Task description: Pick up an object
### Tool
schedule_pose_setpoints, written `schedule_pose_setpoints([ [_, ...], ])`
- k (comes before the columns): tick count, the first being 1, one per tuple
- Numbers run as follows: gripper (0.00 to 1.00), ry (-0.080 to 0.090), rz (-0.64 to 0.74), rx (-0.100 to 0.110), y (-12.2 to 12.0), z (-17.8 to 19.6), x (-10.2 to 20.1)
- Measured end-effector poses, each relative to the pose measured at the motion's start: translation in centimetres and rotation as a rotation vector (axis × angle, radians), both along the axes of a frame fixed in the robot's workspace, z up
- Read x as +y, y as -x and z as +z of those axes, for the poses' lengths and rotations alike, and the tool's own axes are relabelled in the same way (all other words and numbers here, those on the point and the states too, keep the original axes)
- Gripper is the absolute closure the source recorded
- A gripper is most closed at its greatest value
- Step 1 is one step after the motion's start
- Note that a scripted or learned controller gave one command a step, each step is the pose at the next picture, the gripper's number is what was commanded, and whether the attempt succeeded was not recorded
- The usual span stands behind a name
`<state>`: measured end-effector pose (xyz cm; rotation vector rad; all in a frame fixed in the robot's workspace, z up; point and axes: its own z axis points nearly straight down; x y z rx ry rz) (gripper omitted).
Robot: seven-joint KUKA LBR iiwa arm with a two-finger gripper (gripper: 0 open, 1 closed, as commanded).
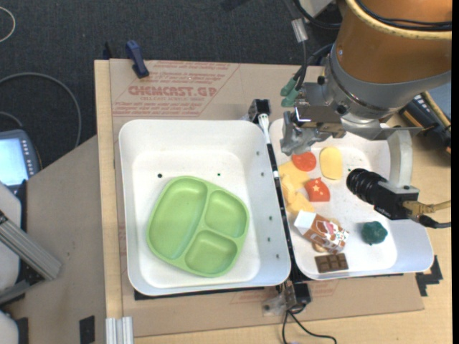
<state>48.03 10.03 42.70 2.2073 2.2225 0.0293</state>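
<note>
- The grey two-finger gripper (294, 143) hangs over the far left corner of the right-hand shallow white bin (405, 253). It is close to the rim that meets the left-hand shallow white bin (143, 145). Whether it is open or closed cannot be told.
- Just beside its tip lies a flat red round slice (305, 161), with a pale yellow oval piece (330, 163) on that slice's other side.
- Closer to the camera, crowded along that inner rim, are:
  - flat yellow slabs (290, 185)
  - a red block with a yellow star (318, 189) touching the slabs
  - a small white block (304, 221)
  - a brown and white wrapped packet (328, 235)
  - a dark brown ridged bar (332, 264) at the near rim
- A dark green lump (373, 231) sits apart from these, with bare white floor between it and the outer rim.
- The left bin holds a light green divided plate (199, 226), with open floor on every side of it.
- Both bins rest on a brown cardboard sheet (179, 92).
</note>
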Motion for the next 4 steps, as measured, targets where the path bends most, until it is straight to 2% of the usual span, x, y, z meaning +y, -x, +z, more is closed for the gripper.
schedule_pose_setpoints([
  [1,1.00,0.007,-0.004,0.016,0.0,0.1,-0.2],
  [2,1.00,0.005,0.001,0.017,-2.1,0.8,7.1],
  [4,1.00,0.006,-0.002,0.012,-2.1,3.0,6.8],
])
